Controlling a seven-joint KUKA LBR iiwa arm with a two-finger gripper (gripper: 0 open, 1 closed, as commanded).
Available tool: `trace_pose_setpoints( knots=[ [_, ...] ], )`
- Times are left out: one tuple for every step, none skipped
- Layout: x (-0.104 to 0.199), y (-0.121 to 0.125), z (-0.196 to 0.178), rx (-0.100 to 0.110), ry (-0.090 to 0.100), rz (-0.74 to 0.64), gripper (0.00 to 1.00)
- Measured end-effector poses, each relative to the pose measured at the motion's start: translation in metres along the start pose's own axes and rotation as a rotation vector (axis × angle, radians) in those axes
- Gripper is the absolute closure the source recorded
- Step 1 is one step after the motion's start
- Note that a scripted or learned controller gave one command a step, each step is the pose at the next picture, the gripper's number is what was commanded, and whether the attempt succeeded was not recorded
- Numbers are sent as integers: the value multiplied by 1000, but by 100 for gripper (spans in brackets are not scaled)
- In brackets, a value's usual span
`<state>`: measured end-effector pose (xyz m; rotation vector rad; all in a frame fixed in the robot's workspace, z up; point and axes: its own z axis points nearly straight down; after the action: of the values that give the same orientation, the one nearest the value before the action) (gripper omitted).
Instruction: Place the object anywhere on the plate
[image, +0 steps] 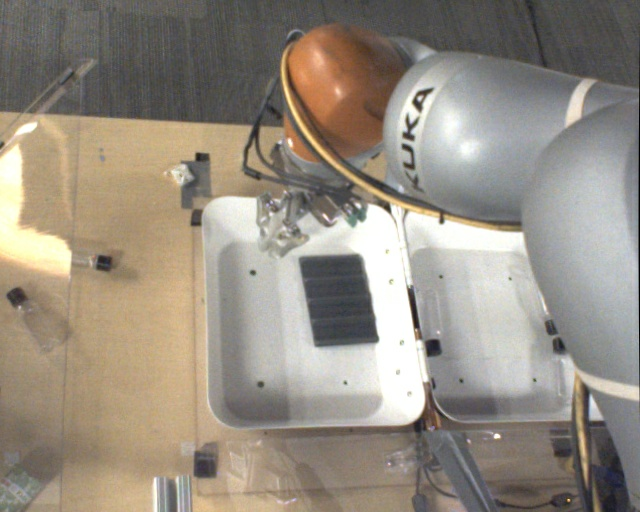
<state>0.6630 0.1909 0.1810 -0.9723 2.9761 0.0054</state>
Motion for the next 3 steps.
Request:
trace_pose_setpoints(
  knots=[
    [-27,27,-19,0,-1,-327,100],
    [-25,22,20,-1,1,-268,100],
    [-27,24,-26,0,-2,-511,100]
  ],
)
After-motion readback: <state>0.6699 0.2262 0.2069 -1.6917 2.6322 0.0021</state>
